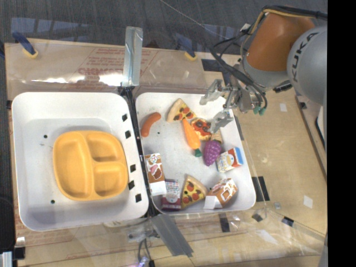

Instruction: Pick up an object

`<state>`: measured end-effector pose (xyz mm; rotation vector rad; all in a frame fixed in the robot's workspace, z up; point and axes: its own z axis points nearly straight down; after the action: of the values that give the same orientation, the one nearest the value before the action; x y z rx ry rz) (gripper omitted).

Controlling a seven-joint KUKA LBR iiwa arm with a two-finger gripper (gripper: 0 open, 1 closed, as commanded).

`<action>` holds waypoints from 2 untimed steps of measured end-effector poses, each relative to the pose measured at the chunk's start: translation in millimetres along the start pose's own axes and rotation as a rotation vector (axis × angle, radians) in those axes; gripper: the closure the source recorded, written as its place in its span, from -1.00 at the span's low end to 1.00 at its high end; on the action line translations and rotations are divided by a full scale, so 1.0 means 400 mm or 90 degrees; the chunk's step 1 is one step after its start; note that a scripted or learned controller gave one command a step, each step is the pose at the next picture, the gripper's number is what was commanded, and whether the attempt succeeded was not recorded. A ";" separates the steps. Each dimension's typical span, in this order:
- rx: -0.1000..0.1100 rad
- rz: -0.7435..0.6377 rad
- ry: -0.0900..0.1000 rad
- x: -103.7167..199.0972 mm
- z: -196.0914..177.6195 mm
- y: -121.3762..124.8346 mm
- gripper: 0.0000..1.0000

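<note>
Nearest, along the right bin's (243, 149) front edge, lie two small cartons (172, 192), a pizza slice (193, 189) and a brown-white carton (223, 191). Beyond sit a milk carton (230, 160), purple grapes (212, 151), a carrot (192, 135), a sausage (149, 123) and another pizza slice (181, 110). A yellow divided tray (89, 164) fills the left bin (33, 107). Farthest, the gripper (218, 105) hovers at the right bin's back corner, its fingers spread apart around nothing.
</note>
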<state>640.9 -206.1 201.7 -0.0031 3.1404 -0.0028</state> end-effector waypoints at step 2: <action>-0.002 -0.118 0.001 0.006 0.273 0.099 -1.00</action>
<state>638.4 -166.8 92.6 -0.2944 3.1277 0.0012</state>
